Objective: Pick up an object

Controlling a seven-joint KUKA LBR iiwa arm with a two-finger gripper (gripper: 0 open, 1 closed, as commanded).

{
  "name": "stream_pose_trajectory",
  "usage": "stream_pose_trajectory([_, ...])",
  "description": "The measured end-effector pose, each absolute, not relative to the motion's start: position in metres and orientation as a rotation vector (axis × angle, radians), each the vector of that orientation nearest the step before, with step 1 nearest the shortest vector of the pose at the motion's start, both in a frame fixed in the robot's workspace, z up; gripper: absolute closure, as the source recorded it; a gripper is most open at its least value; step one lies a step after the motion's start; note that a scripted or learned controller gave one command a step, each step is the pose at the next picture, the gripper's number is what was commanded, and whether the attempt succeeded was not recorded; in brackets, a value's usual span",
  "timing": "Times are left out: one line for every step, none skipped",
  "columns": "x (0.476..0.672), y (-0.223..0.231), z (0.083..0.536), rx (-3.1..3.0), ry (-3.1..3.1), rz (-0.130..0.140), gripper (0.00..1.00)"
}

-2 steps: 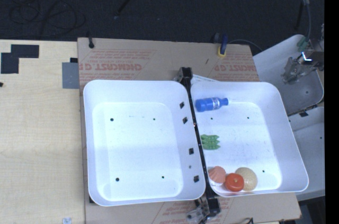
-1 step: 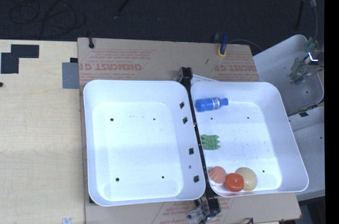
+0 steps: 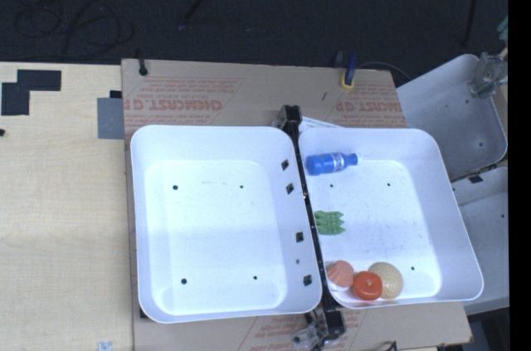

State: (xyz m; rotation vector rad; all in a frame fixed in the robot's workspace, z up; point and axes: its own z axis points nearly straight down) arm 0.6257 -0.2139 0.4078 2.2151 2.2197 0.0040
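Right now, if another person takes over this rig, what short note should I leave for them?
Gripper: I cannot see it over the bins, so its state is unknown.
Things: all lie in the right bin. The blue bottle lies on its side near the far left corner. The green object is by the divider. The pink piece, red ball and tan ball cluster at the near edge.
Done: nothing lifted.
Left: pick one object.

Clamp (image 3: 319, 334) cut off at bottom edge
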Motion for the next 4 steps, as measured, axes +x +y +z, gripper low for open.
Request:
stream_pose_trajectory([0.592,-0.213,0.339,2.228,2.226,-0.008,1.0])
stream_pose_trajectory([0.606,-0.214,0.414,2.215,2.22,0.004,1.0])
stream_pose_trajectory([0.602,-0.213,0.408,2.221,2.224,-0.003,1.0])
stream_pose_trajectory([0.641,-0.212,0.385,2.217,2.227,-0.003,1.0])
